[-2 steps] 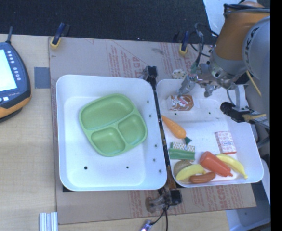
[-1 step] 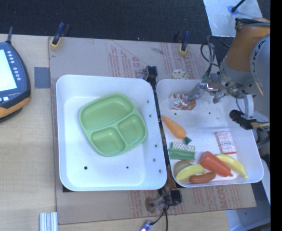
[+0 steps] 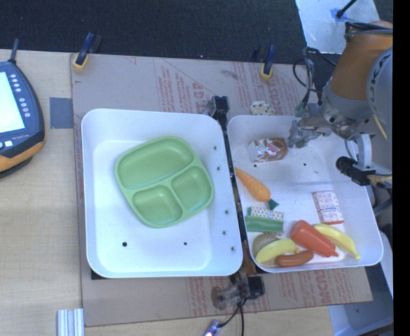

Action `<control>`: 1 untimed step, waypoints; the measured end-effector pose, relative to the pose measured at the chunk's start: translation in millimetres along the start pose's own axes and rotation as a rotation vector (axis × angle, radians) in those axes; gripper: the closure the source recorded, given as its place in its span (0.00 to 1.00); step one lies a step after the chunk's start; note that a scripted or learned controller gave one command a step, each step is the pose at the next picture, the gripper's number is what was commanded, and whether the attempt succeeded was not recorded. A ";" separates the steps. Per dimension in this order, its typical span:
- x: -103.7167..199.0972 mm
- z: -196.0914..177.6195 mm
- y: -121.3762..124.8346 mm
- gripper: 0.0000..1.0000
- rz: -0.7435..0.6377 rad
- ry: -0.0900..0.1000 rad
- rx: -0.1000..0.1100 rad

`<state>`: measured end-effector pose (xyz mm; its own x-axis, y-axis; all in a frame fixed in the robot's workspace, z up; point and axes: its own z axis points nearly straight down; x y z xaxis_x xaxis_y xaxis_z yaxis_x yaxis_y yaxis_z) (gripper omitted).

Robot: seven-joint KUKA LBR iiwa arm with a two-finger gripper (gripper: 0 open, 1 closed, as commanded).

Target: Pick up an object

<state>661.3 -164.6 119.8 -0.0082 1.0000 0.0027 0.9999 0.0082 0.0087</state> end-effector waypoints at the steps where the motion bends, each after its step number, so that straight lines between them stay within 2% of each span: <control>1: 5.3 -40.3 -27.9 1.00 0.007 -0.002 0.011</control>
<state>633.0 -159.6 159.9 -0.0011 1.0000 0.0007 1.0000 0.0012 -0.0028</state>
